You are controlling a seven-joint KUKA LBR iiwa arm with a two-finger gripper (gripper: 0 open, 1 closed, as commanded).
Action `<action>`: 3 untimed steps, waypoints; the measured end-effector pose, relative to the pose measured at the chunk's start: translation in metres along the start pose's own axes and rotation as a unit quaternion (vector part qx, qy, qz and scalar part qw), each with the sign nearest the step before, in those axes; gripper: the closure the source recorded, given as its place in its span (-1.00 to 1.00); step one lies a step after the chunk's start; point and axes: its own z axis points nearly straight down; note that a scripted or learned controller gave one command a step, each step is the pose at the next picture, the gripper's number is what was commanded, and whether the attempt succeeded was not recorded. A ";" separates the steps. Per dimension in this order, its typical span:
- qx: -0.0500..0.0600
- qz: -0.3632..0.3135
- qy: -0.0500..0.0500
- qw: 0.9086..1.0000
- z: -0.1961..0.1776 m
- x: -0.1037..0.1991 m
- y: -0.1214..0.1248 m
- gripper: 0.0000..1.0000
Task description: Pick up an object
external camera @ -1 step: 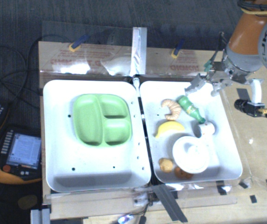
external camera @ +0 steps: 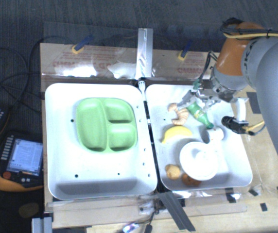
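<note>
Green bottle lies slanted, pointing lower right.

The white bowl partly hides a brown object beneath its rim.

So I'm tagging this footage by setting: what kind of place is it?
Likely a robotics lab workcell, not a kitchen: two white bins on a bench, toy food like a banana, and a handheld control pendant beside trailing cables.
</note>
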 end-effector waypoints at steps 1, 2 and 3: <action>0.001 -0.084 0.000 0.997 0.045 -0.009 0.024 -1.00; -0.003 -0.085 -0.002 0.996 0.028 -0.010 0.027 1.00; -0.009 -0.177 -0.004 0.984 0.031 -0.012 0.030 1.00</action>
